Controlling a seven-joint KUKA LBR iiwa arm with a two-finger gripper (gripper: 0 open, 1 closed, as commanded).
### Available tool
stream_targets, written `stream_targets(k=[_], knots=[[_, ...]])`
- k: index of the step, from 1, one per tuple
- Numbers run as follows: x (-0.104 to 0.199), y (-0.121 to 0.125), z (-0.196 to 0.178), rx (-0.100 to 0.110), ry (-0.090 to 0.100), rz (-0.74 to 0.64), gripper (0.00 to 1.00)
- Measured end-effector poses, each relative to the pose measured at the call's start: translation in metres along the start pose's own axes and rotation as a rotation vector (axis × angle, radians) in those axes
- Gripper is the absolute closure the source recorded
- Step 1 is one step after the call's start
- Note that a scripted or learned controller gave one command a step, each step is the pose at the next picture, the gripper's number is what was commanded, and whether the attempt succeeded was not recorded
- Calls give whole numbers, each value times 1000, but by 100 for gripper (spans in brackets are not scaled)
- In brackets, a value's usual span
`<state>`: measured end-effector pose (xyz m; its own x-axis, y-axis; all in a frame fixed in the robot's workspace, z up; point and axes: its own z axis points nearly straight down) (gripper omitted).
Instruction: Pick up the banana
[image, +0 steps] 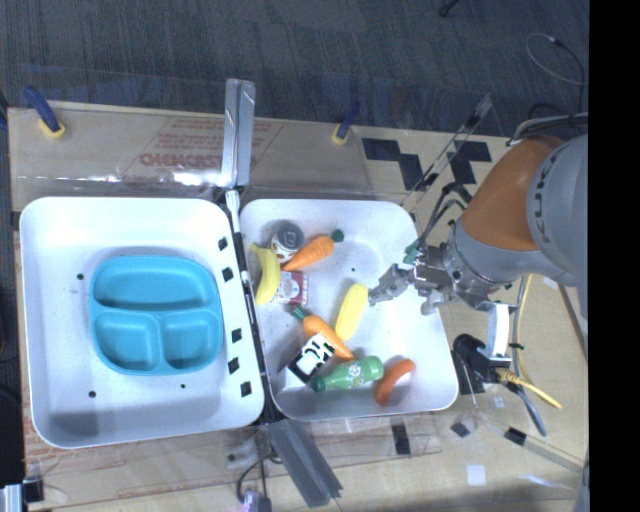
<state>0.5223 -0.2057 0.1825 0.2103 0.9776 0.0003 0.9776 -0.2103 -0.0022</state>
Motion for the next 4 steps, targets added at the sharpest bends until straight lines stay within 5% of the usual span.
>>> stream_targets(k=[1, 2, 3, 4], knots=[[22, 27, 91, 0, 0, -154, 0], [23, 27, 82, 2, 0, -158, 100], [56, 62, -10, 0, 0, -98, 100], [49, 126, -56, -1, 0, 185, 100]])
